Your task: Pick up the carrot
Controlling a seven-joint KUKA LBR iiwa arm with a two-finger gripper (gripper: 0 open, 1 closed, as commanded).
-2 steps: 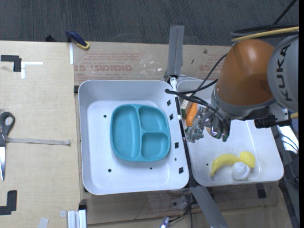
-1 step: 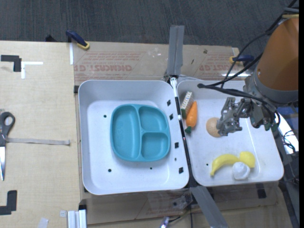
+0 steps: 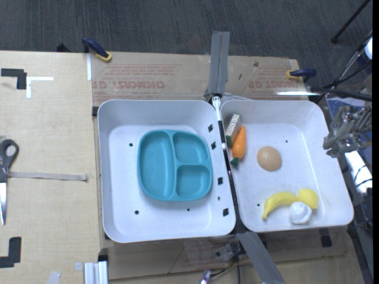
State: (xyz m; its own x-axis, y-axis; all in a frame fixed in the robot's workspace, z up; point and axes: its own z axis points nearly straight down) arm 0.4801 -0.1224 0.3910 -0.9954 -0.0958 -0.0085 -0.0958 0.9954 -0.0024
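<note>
Orange carrot (image 3: 238, 142), teal plate (image 3: 175, 165)

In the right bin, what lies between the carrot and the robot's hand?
In the camera view, the tan egg lies roughly between the carrot and the hand; the rest is bare white bin floor.

floor (image 3: 148, 10): dark grey carpet | bench (image 3: 47, 218): pale wood — cardboard sheet (image 3: 154, 76) clamped on
</note>
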